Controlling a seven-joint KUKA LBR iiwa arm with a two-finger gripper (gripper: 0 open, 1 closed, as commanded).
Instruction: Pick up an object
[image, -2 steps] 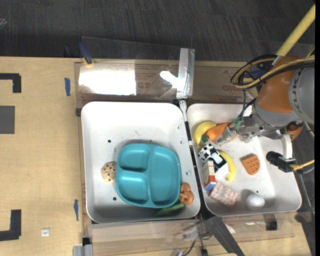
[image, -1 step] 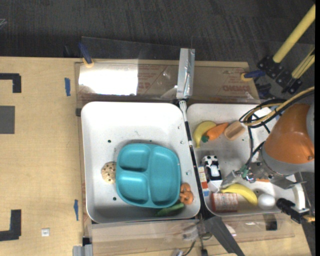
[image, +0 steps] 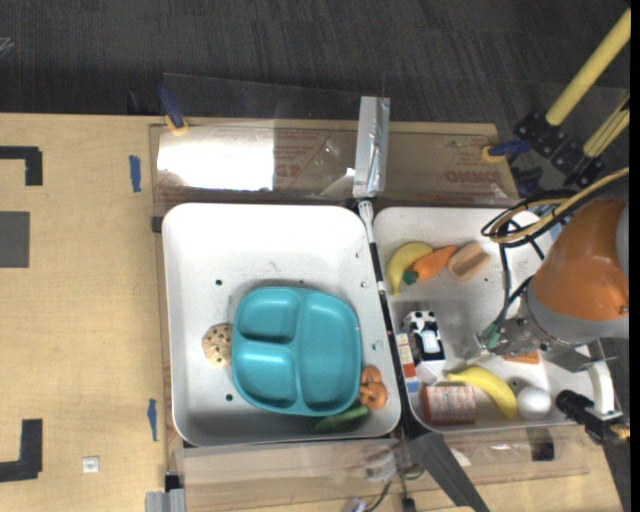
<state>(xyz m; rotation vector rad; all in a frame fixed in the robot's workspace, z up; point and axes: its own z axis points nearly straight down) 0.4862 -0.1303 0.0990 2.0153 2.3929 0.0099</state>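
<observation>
Camera view: smooth curved yellow banana (image: 487, 386)

Plate (image: 296, 348) in left bin (image: 200, 240); cookie (image: 216, 343) perhaps touching.

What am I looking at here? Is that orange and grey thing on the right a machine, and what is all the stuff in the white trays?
Yes, it is a robot arm, seen from one camera fixed above the bench and looking down at a slant. The arm reaches in from the right over the right bin; its job is to pick up an object. Its hand hangs low in that bin, and I cannot tell whether it grips anything. Around it lie toy foods: a banana, a second banana beside a carrot, a small can, and a black-and-white toy. The left bin holds a teal divided plate, with a cookie next to it.
</observation>
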